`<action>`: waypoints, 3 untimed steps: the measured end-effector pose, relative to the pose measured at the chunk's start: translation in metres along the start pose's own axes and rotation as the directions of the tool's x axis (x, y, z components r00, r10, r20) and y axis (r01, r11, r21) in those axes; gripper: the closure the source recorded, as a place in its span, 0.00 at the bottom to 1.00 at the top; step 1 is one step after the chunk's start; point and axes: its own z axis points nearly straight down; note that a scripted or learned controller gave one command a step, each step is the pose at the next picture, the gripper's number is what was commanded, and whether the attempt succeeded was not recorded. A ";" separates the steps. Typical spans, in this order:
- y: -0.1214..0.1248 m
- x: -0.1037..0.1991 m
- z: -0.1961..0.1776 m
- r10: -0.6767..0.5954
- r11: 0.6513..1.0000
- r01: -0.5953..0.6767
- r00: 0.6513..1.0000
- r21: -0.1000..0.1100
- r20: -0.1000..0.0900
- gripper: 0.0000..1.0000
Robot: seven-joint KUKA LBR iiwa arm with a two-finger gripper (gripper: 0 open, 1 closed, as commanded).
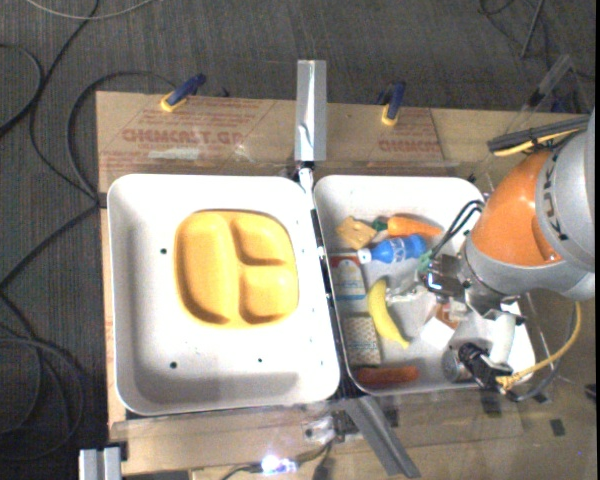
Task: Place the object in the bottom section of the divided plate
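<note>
A yellow divided plate lies in the left white bin, with one tall section on its left and two smaller ones on its right. My gripper hangs low over the right white bin, under the orange-banded wrist. Directly left of it lies a yellow banana, and a pale object sits just below it. A blue bottle and an orange carrot lie just above the gripper. The arm hides the bin's right part.
The right bin also holds a tan piece at its top left, a grey ribbed item along its left wall and a red sausage-like item at the bottom. A metal post stands behind the bins.
</note>
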 end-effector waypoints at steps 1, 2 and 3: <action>0.001 -0.004 -0.008 0.005 1.000 -0.005 1.000 0.002 0.006 1.00; 0.001 0.066 -0.058 -0.037 0.999 0.037 0.999 0.029 0.000 1.00; -0.010 0.028 0.013 0.035 0.999 -0.035 0.999 -0.001 -0.003 1.00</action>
